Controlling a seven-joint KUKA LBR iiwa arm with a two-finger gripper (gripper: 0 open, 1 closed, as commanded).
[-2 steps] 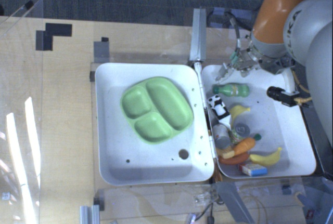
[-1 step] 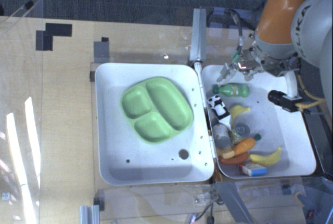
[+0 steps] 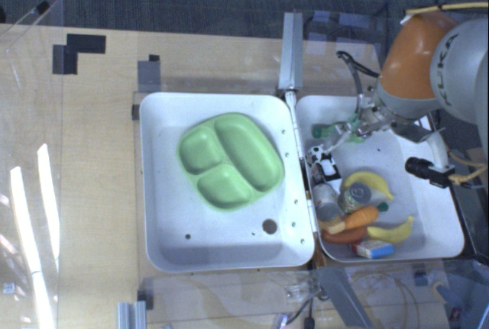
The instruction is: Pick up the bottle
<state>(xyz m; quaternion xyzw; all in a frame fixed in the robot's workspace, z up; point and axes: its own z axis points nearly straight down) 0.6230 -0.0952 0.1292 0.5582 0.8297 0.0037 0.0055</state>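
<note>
Bananas (image 3: 372, 186), a carrot (image 3: 353, 222) and what may be a can (image 3: 354, 200) crowd the right bin's (image 3: 439, 237) near half.

My gripper (image 3: 345, 130) hovers over the right bin (image 3: 451, 232), above bananas (image 3: 372, 184), a carrot (image 3: 353, 220) and a can (image 3: 353, 200).

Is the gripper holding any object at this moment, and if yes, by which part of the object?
It cannot be told. The gripper is low over the right bin, near a green-and-white object, but the view is too small to show any hold.
</note>
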